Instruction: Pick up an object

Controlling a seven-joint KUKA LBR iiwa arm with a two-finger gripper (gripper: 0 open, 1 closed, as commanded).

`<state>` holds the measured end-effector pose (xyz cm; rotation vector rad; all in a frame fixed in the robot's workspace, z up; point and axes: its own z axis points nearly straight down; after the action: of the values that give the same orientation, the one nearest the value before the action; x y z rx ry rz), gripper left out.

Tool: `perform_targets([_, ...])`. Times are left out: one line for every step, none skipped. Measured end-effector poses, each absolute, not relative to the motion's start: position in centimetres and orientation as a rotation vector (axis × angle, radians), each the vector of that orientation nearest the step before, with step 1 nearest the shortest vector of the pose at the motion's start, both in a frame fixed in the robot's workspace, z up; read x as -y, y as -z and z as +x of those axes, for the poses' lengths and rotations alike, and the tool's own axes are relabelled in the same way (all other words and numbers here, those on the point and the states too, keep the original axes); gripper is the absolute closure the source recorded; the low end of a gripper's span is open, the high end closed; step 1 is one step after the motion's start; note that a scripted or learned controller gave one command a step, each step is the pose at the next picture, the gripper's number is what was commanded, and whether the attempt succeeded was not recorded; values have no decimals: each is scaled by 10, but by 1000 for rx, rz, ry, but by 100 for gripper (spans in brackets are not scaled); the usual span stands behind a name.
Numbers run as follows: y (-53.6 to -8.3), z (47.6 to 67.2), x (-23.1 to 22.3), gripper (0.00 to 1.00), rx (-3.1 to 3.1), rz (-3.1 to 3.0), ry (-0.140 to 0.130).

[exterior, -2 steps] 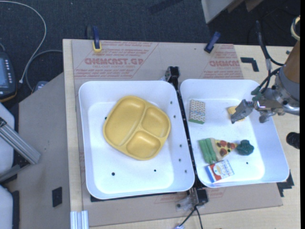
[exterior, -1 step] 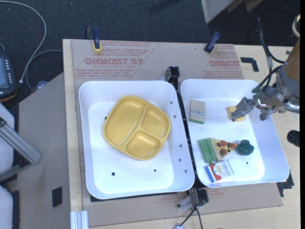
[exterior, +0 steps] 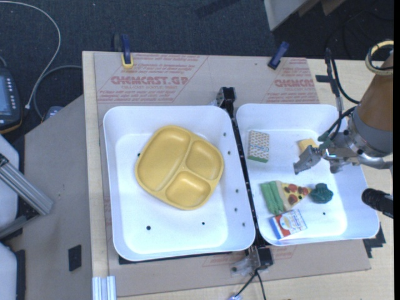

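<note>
My gripper (exterior: 320, 165) hangs over the right bin (exterior: 350, 227), near its middle right, and looks open with nothing between its fingers. A yellow piece (exterior: 305, 145) lies just up and left of it. Below it sit a green broccoli toy (exterior: 322, 193) and a pizza slice (exterior: 294, 193). A green ridged block (exterior: 272, 197) lies left of the slice. A red, white and blue packet (exterior: 289, 223) rests near the front wall. A small patterned box (exterior: 259, 146) lies at the bin's left side.
The left bin (exterior: 119, 167) holds a yellow divided plate (exterior: 180, 167). The grey arm with its orange band (exterior: 378, 108) and black cables (exterior: 334, 83) cross the right bin's far right side. Both bins rest on a cardboard sheet (exterior: 187, 74).
</note>
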<state>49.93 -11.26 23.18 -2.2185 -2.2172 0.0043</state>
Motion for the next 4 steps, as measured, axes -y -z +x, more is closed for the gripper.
perform_targets([-170,500,105,0,2216,-2216,-6])
perform_targets([-124,507,104,0,2217,-2217,-5])
perform_targets([-137,508,104,100,2220,-2223,1])
perform_targets([-196,518,107,100,2227,-2224,5])
